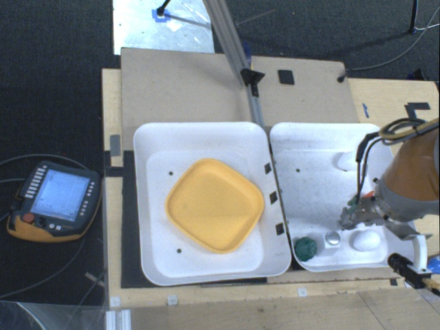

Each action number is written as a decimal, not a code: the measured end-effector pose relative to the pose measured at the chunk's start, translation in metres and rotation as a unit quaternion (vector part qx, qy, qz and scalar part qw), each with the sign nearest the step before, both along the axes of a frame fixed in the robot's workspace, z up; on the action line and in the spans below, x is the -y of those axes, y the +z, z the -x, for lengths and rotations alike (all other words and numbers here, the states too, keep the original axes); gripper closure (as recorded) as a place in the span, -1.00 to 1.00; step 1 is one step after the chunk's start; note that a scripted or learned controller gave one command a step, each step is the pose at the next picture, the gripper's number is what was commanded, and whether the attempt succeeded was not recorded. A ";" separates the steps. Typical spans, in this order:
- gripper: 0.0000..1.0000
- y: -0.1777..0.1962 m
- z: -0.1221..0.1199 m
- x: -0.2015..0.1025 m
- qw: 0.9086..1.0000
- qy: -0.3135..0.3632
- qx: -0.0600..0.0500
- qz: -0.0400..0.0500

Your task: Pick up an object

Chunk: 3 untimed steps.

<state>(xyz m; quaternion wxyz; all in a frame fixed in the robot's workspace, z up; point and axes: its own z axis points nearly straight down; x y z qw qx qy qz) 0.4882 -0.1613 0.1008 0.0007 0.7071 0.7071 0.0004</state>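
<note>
A square yellow plate (215, 203) lies in the left bin (152, 150). Along the near wall of the right bin (309, 150) sit a dark green lump (305, 247), a small grey round piece (333, 238) and a white egg-shaped object (365, 240). Another small white object (344, 161) rests near that bin's far side. My gripper (352, 216) hangs low over the near right part of the right bin, just above and between the grey piece and the white egg shape. Its tips are dark and partly hidden by the wrist.
The arm's orange band and grey wrist (412, 184) cover the right bin's right side, with black cables looping over it. A metal pole (234, 40) slants across the back of the bench. A teach pendant (53, 199) lies on the floor to the left.
</note>
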 end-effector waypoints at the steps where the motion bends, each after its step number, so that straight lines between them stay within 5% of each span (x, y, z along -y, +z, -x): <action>1: 1.00 0.059 -0.007 -0.006 1.000 0.001 0.002 0.000; 3: 1.00 0.154 -0.004 -0.003 1.000 0.000 0.002 0.000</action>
